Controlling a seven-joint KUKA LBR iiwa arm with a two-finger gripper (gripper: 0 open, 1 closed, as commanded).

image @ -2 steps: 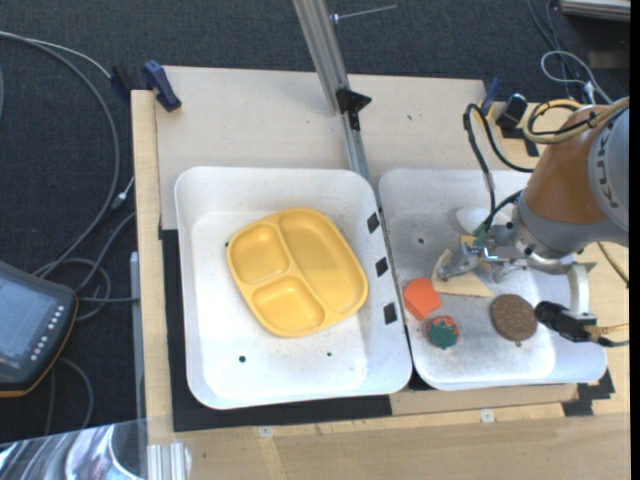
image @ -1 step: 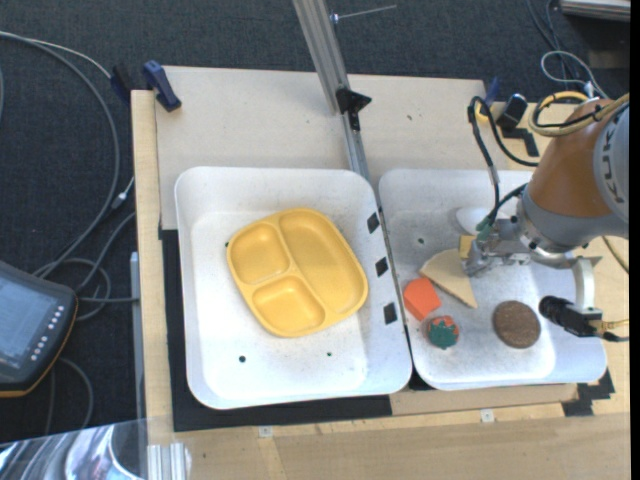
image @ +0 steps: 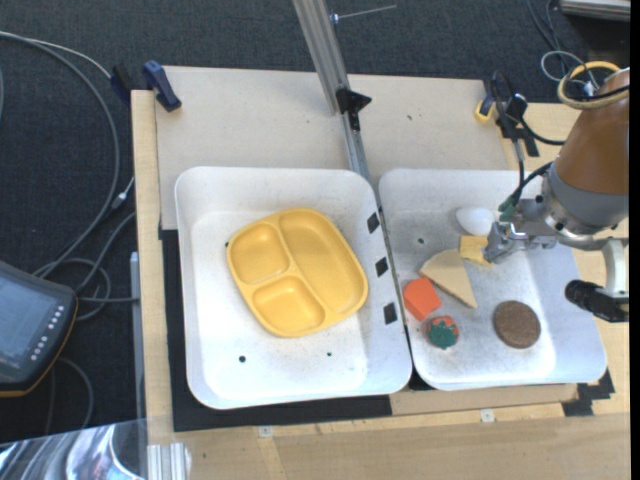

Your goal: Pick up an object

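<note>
My gripper hangs low over the right bin, at the end of the grey arm with the orange band. Its tip sits right beside a small yellow block and just below a white egg-shaped object. A tan wedge lies just left of and below the tip. An orange block, a small green and red object and a round brown disc lie nearer the bin's front. From this slant I cannot make out anything held.
The left bin holds a yellow divided plate. A metal pole slants up from the ridge between the bins. Clamps sit at the bench's back corners, and cables lie on the floor to the left.
</note>
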